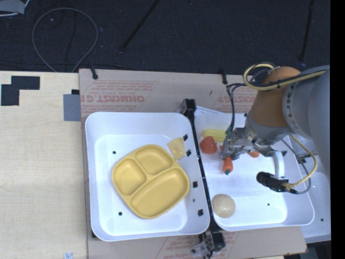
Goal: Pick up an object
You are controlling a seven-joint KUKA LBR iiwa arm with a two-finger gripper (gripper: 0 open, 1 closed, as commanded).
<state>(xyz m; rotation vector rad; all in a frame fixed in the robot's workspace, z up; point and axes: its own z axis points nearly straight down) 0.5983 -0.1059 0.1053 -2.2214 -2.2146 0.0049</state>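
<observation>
My gripper [232, 149] is low over the back half of the right bin [294, 212]. A small orange carrot [227, 165] lies lengthwise directly at its tip, touching or nearly touching it. A red tomato-like piece [208, 144] sits just left of the gripper, with a yellow piece [214, 135] behind it. Part of another orange item [253, 154] shows at the gripper's right. A beige ball [223, 205] rests near the bin's front left corner.
The left bin [99, 144] holds a yellow divided plate [151, 181] and a pale yellow chunk [176, 147] by the divider. A black cable connector [271, 181] hangs from the arm over the right bin. The arm's body covers that bin's back right.
</observation>
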